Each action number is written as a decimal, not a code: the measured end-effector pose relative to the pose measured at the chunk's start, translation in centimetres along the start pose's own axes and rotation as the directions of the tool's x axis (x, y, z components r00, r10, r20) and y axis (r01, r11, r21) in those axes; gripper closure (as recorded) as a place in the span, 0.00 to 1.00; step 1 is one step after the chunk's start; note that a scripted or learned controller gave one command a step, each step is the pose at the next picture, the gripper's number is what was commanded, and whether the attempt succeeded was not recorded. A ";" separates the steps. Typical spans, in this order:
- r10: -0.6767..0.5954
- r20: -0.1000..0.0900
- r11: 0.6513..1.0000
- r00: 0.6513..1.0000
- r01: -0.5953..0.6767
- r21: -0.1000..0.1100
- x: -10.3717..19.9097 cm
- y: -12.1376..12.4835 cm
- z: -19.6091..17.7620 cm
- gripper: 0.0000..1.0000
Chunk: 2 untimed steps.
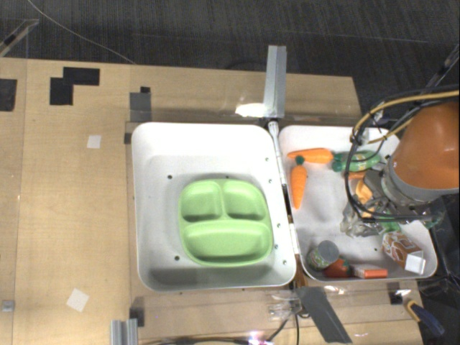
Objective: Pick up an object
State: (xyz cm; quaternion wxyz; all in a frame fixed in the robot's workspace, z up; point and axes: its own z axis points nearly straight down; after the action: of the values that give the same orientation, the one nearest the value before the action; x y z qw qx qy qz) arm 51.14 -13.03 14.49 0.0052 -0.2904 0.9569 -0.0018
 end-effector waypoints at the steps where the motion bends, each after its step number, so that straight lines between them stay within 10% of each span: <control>1: 0.057 0.004 0.998 0.998 -0.057 0.005 -2.3 -1.5 -8.8 1.00; 2: 0.098 0.004 0.995 0.995 -0.098 0.000 -9.9 -1.0 -12.1 1.00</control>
State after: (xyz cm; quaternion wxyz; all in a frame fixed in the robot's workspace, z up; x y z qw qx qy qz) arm 59.81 -8.31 26.72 0.0074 -0.2430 0.9700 -0.0009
